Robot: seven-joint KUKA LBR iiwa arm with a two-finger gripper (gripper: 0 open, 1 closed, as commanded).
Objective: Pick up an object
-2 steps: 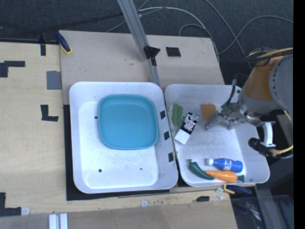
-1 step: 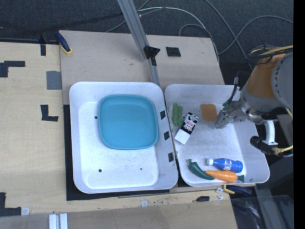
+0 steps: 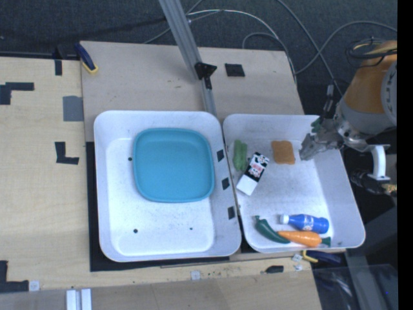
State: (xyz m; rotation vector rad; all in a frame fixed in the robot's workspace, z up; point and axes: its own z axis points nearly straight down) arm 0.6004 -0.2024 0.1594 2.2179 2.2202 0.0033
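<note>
While the hand (image 3: pixel 308 148), its grip state unclear, hovers just beside a flat brown sponge-like square (image 3: pixel 282 152) in the right bin (image 3: pixel 339 192), that piece looks light, soft, best pinched across opposite edges.

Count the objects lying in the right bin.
6: green piece, black-and-white carton, brown square up top; pepper, blue bottle, carrot at the near edge.

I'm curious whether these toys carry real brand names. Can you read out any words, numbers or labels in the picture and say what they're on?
No text is legible.
Small black-and-white carton: dark patches, no letters can be made out.
Blue bottle: no label can be read.
Blue plate, brown piece, green piece, toy carrot: plain, no markings.
</note>
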